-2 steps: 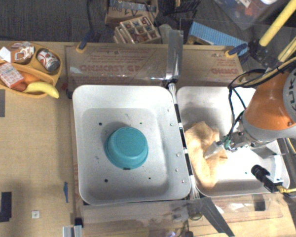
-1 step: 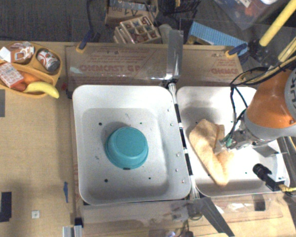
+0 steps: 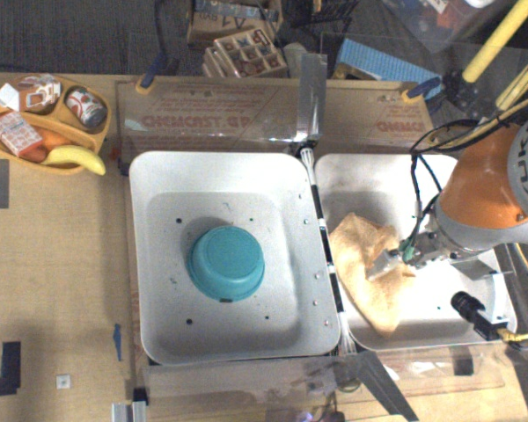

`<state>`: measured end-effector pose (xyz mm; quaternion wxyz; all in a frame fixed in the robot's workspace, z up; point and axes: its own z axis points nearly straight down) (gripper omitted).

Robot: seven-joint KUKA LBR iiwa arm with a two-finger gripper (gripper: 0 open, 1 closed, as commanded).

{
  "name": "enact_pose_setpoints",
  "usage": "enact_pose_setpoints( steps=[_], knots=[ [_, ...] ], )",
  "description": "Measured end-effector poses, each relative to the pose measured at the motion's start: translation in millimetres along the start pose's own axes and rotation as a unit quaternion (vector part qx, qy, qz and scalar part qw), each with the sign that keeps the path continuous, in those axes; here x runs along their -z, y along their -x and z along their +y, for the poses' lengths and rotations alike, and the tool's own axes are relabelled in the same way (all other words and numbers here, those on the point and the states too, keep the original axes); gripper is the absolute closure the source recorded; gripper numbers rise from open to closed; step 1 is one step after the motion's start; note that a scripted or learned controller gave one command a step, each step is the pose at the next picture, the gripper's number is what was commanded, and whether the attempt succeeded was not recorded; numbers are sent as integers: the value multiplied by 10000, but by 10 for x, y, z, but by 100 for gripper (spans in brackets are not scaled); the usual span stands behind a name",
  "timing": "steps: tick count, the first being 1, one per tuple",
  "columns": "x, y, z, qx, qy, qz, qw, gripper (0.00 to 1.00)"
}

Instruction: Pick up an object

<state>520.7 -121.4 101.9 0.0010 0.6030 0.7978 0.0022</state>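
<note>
A crumpled tan cloth point(image 3: 366, 266) lies along the left side of the right bin point(image 3: 440, 178), from mid-height down to near the front wall. My gripper point(image 3: 389, 264) hangs low over the cloth's right edge, its metal tip touching or just above the fabric. The arm reaches in from the right, orange band above the wrist. A teal bowl point(image 3: 228, 263) sits upside down in the middle of the left bin point(image 3: 158, 192).
A yellow tray point(image 3: 0, 132) of toy food with a banana point(image 3: 76, 157) rests on the bench at the far left. Cardboard walls point(image 3: 211, 117) stand behind both bins. The bins' shared rim point(image 3: 321, 236) runs just left of the cloth.
</note>
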Motion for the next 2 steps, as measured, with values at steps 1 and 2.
enact_pose_setpoints(
  steps=[1, 2],
  knots=[
    [-132, -105, 289, -343, 21, -27, 9994, 0],
    [-53, -99, 305, -350, 38, -19, 9994, 100]
  ],
)
